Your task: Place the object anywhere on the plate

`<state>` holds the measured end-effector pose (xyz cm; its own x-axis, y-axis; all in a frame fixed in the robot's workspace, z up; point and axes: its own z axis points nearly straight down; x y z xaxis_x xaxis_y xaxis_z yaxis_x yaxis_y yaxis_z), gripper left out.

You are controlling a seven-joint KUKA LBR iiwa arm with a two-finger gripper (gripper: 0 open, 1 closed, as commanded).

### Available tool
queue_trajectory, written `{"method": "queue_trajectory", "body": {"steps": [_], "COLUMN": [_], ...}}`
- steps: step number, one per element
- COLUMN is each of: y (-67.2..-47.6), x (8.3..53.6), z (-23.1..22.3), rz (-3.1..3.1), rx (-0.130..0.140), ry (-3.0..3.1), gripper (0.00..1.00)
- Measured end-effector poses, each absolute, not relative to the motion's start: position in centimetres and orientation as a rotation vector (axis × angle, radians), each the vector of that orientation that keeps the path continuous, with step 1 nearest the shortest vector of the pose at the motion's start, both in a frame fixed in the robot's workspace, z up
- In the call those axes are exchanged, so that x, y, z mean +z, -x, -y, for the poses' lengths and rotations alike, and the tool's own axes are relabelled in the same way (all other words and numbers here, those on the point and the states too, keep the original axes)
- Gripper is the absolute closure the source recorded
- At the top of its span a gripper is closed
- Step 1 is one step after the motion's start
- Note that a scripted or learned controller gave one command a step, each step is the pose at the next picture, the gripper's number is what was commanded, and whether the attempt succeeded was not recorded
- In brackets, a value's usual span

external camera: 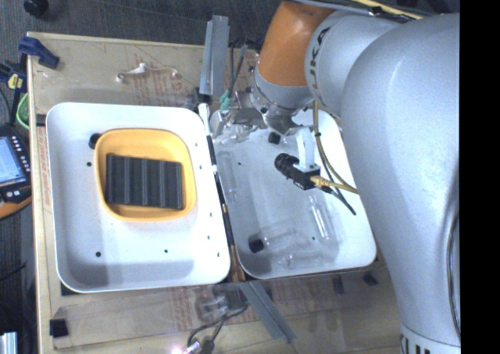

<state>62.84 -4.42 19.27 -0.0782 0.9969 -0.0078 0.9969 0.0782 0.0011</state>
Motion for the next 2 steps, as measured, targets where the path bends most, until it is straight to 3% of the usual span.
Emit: {"method": "queue_trajectory", "body": {"steps": [1, 2], "y": [-60.95, -60.95], "x": [19.08, 19.09], "z": [0.60, 0.64], "rz": [-2.556, -2.555], "rx": [-0.006, -0.006], "ry": [-1.836, -1.836], "gripper": [1.00, 0.00]}}
